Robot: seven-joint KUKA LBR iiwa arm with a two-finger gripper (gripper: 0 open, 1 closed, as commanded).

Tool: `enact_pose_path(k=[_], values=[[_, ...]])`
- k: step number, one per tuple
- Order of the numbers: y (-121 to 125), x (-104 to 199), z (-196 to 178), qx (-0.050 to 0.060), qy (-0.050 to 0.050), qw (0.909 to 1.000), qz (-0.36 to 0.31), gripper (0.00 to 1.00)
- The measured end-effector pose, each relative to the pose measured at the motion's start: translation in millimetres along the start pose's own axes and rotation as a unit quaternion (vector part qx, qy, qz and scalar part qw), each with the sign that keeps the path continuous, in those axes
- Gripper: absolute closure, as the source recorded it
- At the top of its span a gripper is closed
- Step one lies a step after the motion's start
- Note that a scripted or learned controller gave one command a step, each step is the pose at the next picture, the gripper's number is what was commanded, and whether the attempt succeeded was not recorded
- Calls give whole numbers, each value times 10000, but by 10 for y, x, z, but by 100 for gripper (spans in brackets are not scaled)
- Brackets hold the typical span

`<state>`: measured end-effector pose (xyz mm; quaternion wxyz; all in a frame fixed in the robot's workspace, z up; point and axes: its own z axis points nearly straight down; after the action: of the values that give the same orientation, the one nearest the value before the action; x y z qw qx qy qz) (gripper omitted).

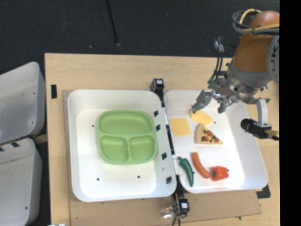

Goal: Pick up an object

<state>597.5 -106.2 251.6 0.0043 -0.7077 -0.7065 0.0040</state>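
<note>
pincer [211, 102] is hanging over the top part of the right bin [249, 171], and from what we see its two fingers are spread apart with nothing between them. one finger [202, 99] slants down to the left, the other [224, 103] sits to the right, and the yellow cheese wedge [202, 117] lies just below that gap, maybe touching the left fingertip, we can't quite tell. so the pincer is open, not gripping anything.

rest of the right bin: a flat yellow cheese slice [179, 126] just left of the wedge, close to the divider between the bins. a pizza slice [207, 135] sits right under the wedge, nearly touching it. further down we've got a green chili pepper [187, 169] along the left wall, an orange sausage-looking thing [200, 165] beside it, and a red pepper [219, 173] butting up against the end of the sausage.

the left bin [84, 182] holds a green divided plate [127, 136] with three compartments, roughly centred.

both bins sit side by side on the tan bench [94, 69]. the arm [254, 51] comes in from the right with its orange band above the wrist.
</note>
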Motion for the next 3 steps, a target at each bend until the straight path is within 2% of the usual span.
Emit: enact_pose_path(k=[1,3], values=[[21,0,-69,-63,-8,10000,-14,0],[-144,68,1068,-37,-7,10000,-4,0]])
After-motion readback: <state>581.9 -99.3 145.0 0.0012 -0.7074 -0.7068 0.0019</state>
